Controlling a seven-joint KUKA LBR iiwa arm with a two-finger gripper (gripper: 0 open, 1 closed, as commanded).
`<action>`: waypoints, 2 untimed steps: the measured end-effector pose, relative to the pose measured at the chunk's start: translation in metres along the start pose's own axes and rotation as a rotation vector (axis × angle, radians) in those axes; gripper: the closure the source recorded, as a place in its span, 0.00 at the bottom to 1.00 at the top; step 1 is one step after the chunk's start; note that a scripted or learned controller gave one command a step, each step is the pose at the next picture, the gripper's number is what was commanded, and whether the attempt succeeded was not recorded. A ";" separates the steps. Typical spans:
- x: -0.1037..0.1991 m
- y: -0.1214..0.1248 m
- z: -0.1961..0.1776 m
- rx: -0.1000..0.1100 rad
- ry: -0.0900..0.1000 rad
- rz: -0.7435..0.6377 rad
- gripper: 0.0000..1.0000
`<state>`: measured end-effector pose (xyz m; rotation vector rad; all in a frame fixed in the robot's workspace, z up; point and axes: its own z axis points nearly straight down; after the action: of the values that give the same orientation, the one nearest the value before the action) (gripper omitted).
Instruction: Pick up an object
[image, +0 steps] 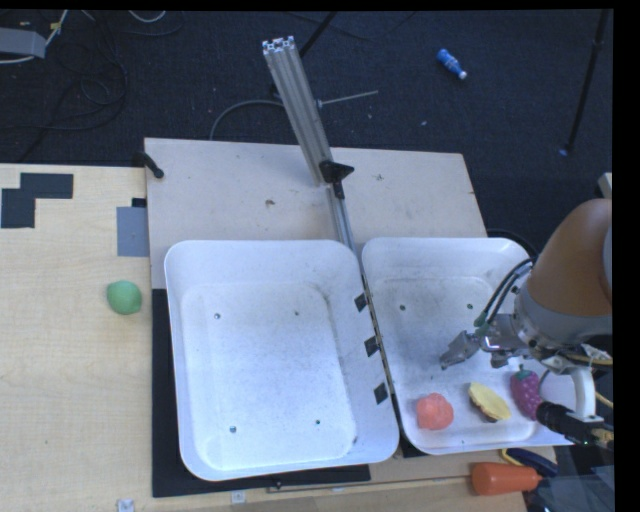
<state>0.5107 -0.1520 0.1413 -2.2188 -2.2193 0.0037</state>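
Metal hand (458, 352) hovers above round red fruit (434, 411), scuffed white bin (440, 265).

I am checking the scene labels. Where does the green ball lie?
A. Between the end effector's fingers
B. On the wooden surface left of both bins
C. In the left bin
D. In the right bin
B: the green ball rests on the wooden surface, outside the left bin.

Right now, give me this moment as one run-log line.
stage: reaching | gripper: over right bin, nothing seen held | right bin: red object, yellow object, purple object | green ball: outside bins
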 end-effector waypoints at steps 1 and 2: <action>0.000 0.001 0.049 -0.005 -0.001 0.000 0.00; -0.001 0.001 0.038 -0.007 -0.001 0.002 1.00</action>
<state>0.5116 -0.1529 0.1030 -2.2254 -2.2212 -0.0029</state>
